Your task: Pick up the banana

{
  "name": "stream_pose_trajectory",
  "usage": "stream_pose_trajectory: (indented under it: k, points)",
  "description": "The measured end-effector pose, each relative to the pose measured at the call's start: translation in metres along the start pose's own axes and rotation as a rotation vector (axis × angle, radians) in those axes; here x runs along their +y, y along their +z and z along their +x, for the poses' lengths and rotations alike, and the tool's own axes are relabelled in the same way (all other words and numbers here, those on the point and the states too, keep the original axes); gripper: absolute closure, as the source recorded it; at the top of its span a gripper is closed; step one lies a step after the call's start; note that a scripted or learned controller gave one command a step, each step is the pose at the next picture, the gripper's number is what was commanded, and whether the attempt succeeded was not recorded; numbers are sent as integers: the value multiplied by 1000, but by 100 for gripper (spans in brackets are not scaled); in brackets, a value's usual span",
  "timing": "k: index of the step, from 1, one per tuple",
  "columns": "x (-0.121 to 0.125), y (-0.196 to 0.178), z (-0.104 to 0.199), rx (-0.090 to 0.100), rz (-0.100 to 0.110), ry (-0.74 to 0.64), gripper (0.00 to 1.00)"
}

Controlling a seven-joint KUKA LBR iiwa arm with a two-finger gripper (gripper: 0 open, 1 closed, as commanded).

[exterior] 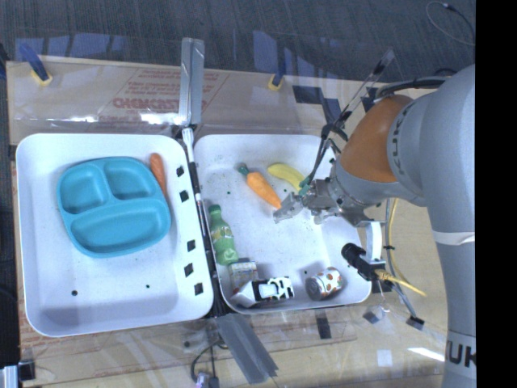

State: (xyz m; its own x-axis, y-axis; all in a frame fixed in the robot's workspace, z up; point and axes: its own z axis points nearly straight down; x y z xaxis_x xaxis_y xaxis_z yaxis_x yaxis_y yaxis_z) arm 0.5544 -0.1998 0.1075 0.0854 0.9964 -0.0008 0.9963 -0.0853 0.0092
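On the left we see a blue divided plate point(113, 204) in the left bin point(36, 297). In the right bin point(242, 148), a toy carrot point(262, 187) lies at nine o'clock of the banana point(283, 173), nearly touching. We judge the banana light, smooth, likely slippery; grasp across its middle. The gripper point(291, 207) hovers at its five o'clock; whether it is open we cannot tell.
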Motion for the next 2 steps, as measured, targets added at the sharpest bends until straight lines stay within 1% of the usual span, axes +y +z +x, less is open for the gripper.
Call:
stream_pose_trajectory:
  k: [1,2]
  points:
    - [42,16,-4,2,11,9,0]
    - [96,16,11,2,11,-26,0]
